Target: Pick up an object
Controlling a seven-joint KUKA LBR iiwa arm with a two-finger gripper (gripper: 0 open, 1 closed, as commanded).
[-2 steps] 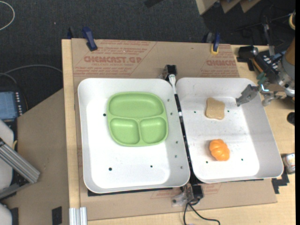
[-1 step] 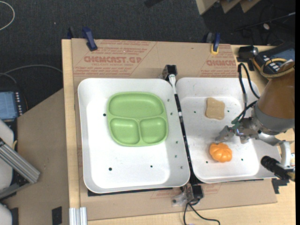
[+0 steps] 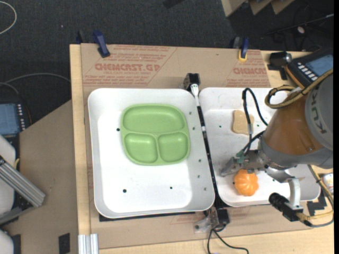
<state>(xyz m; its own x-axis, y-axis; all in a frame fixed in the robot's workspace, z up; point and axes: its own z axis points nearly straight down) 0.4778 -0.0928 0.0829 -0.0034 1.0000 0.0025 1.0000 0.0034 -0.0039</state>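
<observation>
The counter [image 3: 153, 62] carries two white bins side by side. The left bin [image 3: 106, 184] holds a green divided plate [image 3: 155, 133]. The arm [image 3: 296, 131], grey with an orange band, reaches over the right bin [image 3: 222, 110]. A small orange ball [image 3: 246, 183], round and slightly ridged like a little pumpkin, lies near that bin's front edge. A pale tan piece [image 3: 240, 121] lies further back. The pincer [image 3: 241, 165] sits just above the ball, close to or touching its top; whether it is parted or closed, I cannot tell.
</observation>
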